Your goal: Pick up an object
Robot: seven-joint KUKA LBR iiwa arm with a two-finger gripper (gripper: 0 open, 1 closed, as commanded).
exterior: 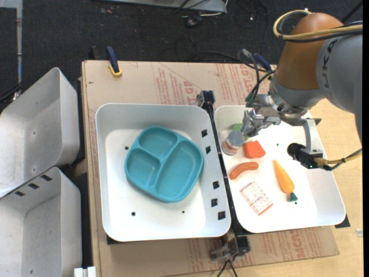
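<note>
Honestly, I cannot tell my gripper's (249, 124) state; the can (233, 140) just below-left and orange block (253, 149) beneath crowd together, so I risk knocking one aside.

I can't make out what the small green thing (237, 128) is, half hidden behind the gripper (249, 127).
</note>
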